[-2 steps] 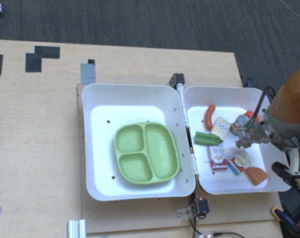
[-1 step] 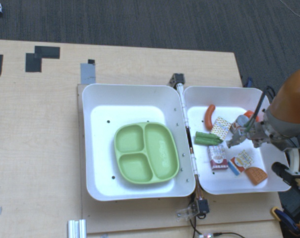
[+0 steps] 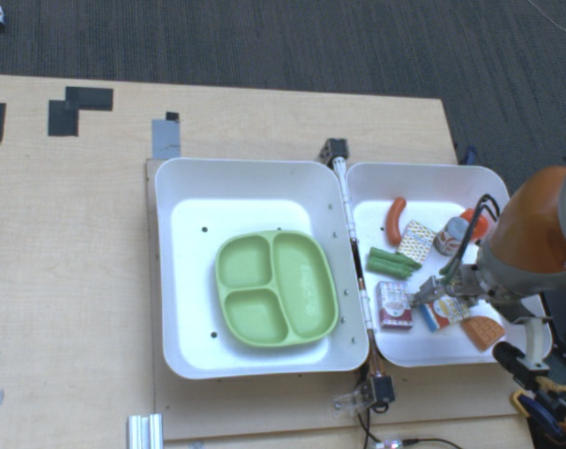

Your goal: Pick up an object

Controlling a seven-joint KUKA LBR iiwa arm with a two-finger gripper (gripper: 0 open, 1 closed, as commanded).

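Low over the right bin (image 3: 488,178) the gripper (image 3: 430,295) is seen, just beside a red packet (image 3: 394,306) and a blue-and-white item (image 3: 435,317); whether it is spread or pinched cannot be told. A green divided plate (image 3: 276,288) is held in the left bin (image 3: 184,251); green beans (image 3: 392,263) and a red sausage (image 3: 395,219) are seen nearby.

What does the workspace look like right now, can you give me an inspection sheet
Surface: wooden bench bearing two white bins, left bin and right bin.
Job's things: in the right bin, red sausage, green pieces, red carton, patterned packet, orange piece.
Clutter: green divided plate in the left bin.
Gripper: gripper low over the right bin beside the red carton.
Cables: wires at the bench's front edge.
Surroundings: dark carpet.
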